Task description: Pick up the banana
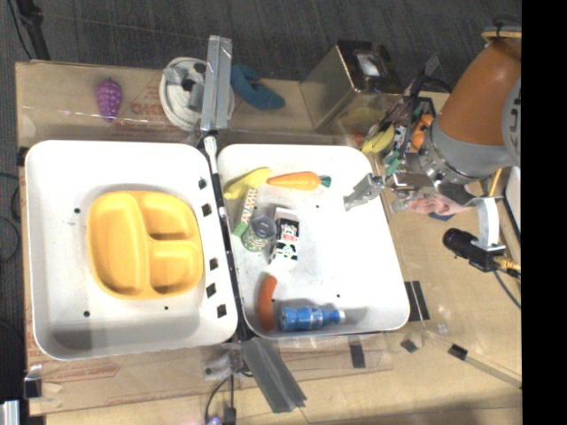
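A brown wooden bench stands on a dark floor and carries two shallow white bins side by side. The left white bin has a big yellow plastic tray with three parts in its middle. The right white bin holds the small things. My grey arm with the orange band comes in over the right edge of the bench. My gripper hangs over the right bin's far right corner, and I cannot tell how far open it is. I see nothing in it.

The blue plastic bottle lies along the near edge of the right bin, with a red sausage toy touching its left end. The yellow banana lies in the far left corner of the right bin, well apart from my gripper. The orange carrot with a green top lies just to its right. A small black and white carton sits near the middle of that bin. A purple bunch of grapes rests on the far left corner of the bench.
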Controlling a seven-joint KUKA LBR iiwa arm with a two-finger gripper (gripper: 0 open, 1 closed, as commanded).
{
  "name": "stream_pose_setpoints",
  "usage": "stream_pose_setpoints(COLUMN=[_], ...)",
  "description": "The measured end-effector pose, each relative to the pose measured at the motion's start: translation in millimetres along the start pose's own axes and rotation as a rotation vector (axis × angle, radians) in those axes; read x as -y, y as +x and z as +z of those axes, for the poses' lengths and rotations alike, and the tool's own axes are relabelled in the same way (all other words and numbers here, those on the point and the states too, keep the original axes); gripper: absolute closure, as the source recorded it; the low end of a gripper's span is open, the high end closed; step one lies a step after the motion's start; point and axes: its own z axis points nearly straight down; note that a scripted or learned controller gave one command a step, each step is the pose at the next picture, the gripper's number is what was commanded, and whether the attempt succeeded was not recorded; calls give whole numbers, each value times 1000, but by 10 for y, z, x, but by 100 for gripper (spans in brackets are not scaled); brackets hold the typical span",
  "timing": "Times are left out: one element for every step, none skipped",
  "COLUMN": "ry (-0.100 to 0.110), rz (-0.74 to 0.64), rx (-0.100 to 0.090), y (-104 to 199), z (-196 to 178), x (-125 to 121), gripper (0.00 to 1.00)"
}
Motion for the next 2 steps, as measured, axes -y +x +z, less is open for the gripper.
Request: stream_pose_setpoints(ry=[1,-3], rz=[-111,-191], rx=[1,1], y=[805,842], z=[954,1530], x=[-550,-961], gripper=[0,0])
